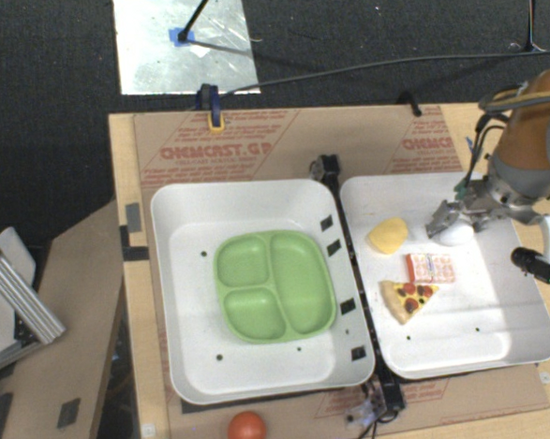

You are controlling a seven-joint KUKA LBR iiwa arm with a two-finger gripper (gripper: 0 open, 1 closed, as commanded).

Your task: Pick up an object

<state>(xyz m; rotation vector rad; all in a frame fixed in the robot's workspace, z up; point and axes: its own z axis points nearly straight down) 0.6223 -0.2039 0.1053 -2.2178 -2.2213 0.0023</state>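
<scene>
My gripper hangs low over the back of the right bin, coming in from the right under the grey wrist and orange band. A small white rounded object lies right beneath its tip, touching or nearly touching it. A yellow lump sits to the left of the gripper. In front of it lie a red-and-white packet and a toy pizza slice.
The left bin holds a green divided plate. A red ball rests on the bench in front of the left bin. A black cable and bracket hang near the right bin's right side.
</scene>
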